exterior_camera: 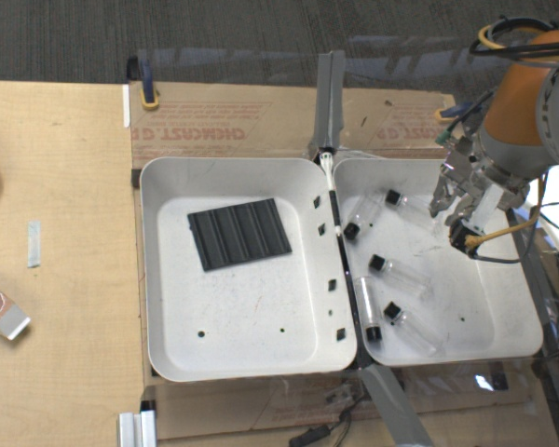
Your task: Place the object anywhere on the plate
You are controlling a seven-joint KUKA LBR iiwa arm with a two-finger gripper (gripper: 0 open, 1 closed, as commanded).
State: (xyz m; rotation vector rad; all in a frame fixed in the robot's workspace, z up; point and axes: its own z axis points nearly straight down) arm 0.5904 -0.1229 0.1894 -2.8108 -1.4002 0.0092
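Note:
A dark grey ribbed plate (239,233) lies flat in the left bin (168,343), towards its upper left. Several clear vials with black caps lie scattered in the right bin (503,333): one near the top (391,197), one by the divider (358,223), one in the middle (389,270), and two at the lower left (366,307) (402,322). My gripper (455,214) hangs over the upper right part of the right bin, right of the topmost vial and apart from it. I see no vial in it.
A metal divider post (330,101) stands between the bins at the back. Cardboard (233,124) lies under and behind the bins. On the wooden bench to the left lie a small grey strip (34,244) and a wrapped bar (2,311). Cables (494,240) hang by the wrist.

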